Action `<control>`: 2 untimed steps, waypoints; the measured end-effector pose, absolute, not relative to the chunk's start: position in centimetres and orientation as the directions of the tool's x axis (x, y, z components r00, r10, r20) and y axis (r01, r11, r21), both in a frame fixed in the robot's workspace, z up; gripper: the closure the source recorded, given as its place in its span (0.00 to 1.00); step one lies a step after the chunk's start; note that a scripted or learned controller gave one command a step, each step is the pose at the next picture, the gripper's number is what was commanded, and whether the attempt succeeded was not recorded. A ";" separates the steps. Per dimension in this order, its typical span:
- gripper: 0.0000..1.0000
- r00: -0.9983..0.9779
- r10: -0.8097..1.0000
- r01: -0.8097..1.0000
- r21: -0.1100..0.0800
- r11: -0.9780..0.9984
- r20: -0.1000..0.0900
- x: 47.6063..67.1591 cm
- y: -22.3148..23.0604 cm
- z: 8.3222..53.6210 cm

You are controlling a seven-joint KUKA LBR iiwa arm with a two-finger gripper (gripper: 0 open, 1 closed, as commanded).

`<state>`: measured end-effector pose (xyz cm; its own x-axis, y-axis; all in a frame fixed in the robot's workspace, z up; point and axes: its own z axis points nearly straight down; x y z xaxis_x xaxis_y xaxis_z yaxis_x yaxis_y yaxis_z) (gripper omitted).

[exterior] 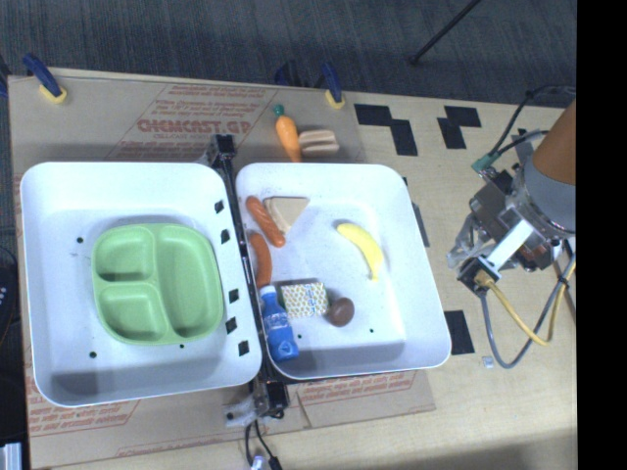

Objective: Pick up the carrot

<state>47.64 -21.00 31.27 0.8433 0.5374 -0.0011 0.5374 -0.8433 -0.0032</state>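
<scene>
The gripper [477, 262] hangs outside the right bin [416, 292] — whether its jaws are parted cannot be told. The carrot [287, 135] lies well apart, beyond the bin's far rim.

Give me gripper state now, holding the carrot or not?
Gripper: right of the right bin, over the bench, nothing between it and the carrot, which lies on the cardboard behind the bins. Open or closed: cannot be told.

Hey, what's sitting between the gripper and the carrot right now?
In the camera view, the right bin's far right corner and bare bench lie between the gripper and the carrot. A hot dog bun sits just beside the carrot, outside the bin.
</scene>
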 end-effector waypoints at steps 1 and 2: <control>1.00 0.974 0.229 0.228 -0.006 -0.974 -0.004 47.6 -13.1 28.1; 1.00 0.979 0.205 0.205 -0.002 -0.979 -0.001 47.6 -20.6 37.0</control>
<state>47.64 -20.62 36.95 0.9789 0.2045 -0.0014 0.2045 -0.9789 -0.0023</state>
